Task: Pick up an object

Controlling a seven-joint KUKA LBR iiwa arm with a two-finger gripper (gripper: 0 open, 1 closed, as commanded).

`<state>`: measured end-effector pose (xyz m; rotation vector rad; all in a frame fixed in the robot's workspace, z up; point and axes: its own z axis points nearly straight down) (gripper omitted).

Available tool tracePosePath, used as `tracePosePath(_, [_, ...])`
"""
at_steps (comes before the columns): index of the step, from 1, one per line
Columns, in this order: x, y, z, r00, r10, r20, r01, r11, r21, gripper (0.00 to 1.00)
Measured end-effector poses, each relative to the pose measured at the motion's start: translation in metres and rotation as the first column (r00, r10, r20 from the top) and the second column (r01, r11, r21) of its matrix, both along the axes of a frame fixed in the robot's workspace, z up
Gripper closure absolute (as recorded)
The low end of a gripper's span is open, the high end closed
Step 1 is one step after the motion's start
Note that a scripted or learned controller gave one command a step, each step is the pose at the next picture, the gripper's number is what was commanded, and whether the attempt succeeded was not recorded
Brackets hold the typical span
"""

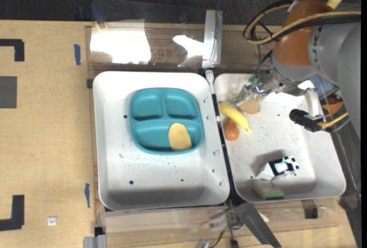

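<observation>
Two white bins sit side by side on a wooden bench. The left bin holds a teal divided tray with a yellow oval piece in its lower compartment. In the right bin, the gripper hangs at eleven o'clock, just above a tan rounded object; how it stands cannot be made out. A banana and an orange ball lie at nine o'clock, touching.

Two white bins – smooth plastic, slight sheen, speckled with dark marks. Teal divided tray – glossy plastic. Yellow oval piece on it looks matt. Banana smooth, waxy. Bench top at frame left – matt wood-look board. Arm – grey, satin finish.
</observation>
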<state>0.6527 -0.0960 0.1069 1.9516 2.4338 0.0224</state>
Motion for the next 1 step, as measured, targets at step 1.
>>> tracePosePath(1, [-0.0059, 0.048, 0.0826, 0.999, -0.044, -0.016, 0.044, 0.999, 0.004, 1.0])
